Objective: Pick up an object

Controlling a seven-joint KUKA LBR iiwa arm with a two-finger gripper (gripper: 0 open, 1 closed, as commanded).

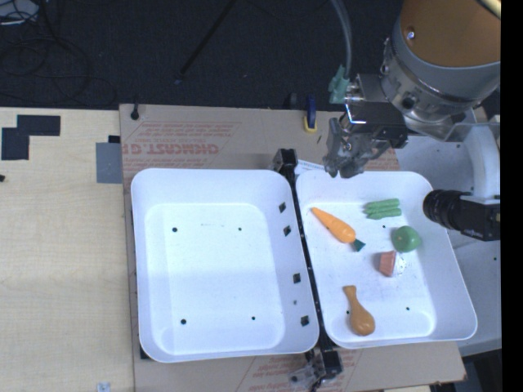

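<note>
In the right bin (445, 300) lie an orange carrot (336, 224) with a dark green stem end, a green bean pod (382, 209), a round green piece (405, 238), a small pinkish-red wedge (387, 262) and a yellow-orange drumstick shape (356, 310). My gripper (347, 160) hangs above the bin's far left corner, up and left of the carrot and apart from every object. Nothing shows between its fingers.
The left bin (147, 260) sits beside the right one, with a black clip strip (294, 243) along the divide. A black cylinder (462, 212) juts in at the right bin's right rim. Brown cardboard lies under both bins.
</note>
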